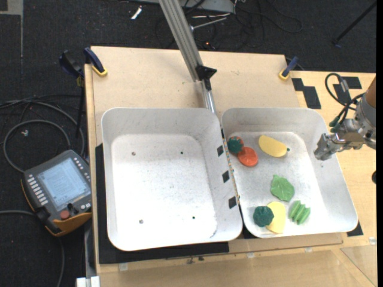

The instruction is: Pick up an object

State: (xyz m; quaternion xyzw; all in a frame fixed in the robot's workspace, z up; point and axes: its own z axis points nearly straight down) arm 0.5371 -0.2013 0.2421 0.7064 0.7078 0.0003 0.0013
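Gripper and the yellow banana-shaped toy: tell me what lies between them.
Nothing. In the camera view, bare white floor of the right bin separates the gripper at the bin's right wall from the yellow toy.

Toys crowd the right bin (335,178) along its left and near sides, leaving open floor toward the right wall and centre.
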